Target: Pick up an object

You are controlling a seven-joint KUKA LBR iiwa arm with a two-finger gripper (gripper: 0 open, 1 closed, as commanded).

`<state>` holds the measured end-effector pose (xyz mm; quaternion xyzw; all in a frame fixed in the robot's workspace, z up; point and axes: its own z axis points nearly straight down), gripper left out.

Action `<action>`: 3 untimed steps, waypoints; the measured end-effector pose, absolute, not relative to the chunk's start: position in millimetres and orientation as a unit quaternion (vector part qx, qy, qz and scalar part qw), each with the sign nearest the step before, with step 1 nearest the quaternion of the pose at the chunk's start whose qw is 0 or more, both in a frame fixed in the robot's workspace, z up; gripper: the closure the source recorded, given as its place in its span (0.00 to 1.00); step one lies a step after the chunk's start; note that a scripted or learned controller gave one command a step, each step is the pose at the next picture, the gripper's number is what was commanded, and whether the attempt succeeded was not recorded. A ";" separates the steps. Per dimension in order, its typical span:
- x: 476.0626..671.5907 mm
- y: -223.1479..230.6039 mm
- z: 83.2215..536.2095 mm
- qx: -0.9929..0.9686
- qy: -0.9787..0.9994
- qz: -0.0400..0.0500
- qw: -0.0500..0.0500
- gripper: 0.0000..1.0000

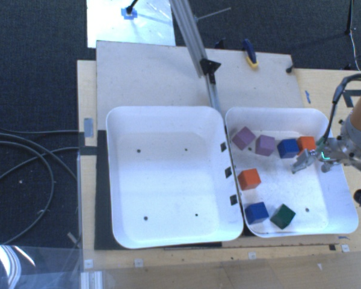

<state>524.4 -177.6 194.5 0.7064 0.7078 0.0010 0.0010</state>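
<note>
Gripper [313, 160] open, seemingly empty, just below orange block [307, 143] and blue block [287, 148].

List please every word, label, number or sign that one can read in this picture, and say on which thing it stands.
No text can be read.
Small grey tag at the bench's left edge: too small to read.
Black tabs between the two bins: no marks can be made out on them.
The blocks, such as the orange block and the green block, show plain faces.
</note>
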 end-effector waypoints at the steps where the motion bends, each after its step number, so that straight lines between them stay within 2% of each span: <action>1: 524.5 -177.6 194.5 0.706 0.708 0.001 0.001 0.00; 3: 524.5 -177.5 194.5 0.706 0.708 0.001 0.001 0.00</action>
